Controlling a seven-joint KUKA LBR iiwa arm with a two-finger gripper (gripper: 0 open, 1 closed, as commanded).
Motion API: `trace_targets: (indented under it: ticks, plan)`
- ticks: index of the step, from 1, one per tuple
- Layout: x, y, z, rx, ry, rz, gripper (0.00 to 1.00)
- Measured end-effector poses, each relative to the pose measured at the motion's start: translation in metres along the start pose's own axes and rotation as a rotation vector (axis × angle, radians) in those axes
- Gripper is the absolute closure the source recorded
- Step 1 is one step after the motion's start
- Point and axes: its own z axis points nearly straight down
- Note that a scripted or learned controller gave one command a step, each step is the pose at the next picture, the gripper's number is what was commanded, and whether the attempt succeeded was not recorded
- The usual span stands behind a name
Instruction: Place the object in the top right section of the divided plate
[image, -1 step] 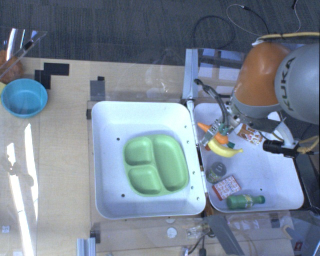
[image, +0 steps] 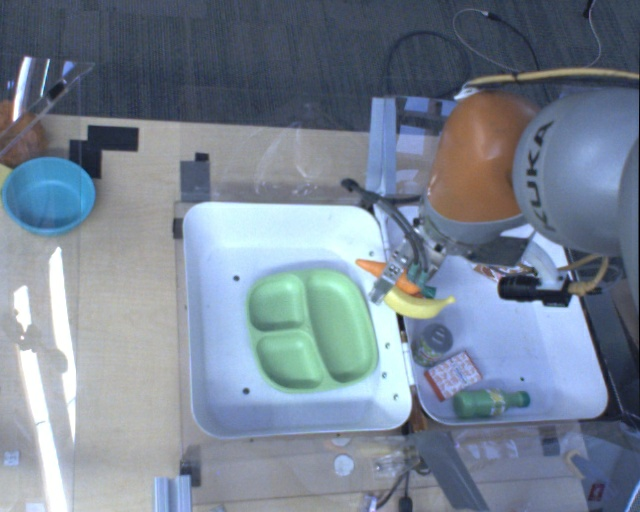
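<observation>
We saw the desk (image: 120, 300) carrying two white bins: the left bin (image: 215, 300) held the green divided plate (image: 312, 330), and the right bin (image: 560, 370) held a tin (image: 433, 343), a red card (image: 454, 375) and a green bottle (image: 488, 402). The arm (image: 540, 170) reached in from the right, its end effector (image: 405, 272) low over the rim between the bins. We could not tell how the end effector was set, nor whether it truly pinched anything.

The banana (image: 420, 305) lay just beneath it, seemingly resting across the shared rim, with an orange carrot (image: 372, 267) beside it. Its long axis ran roughly left to right, its tip pointing right.

We judged that a weak hold could let it slip off the rim, or that the carrot might be dragged along instead.
</observation>
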Motion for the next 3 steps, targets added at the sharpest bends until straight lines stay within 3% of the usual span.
trace_targets:
  ticks: [1, 2, 3]
  plan:
    - [0.073, 0.003, -0.001, 0.000, 0.001, -0.276, 1.00]
    - [0.073, 0.003, -0.001, -0.001, 0.001, -0.275, 0.00]
    - [0.064, -0.062, -0.069, -0.004, -0.009, -0.373, 0.00]
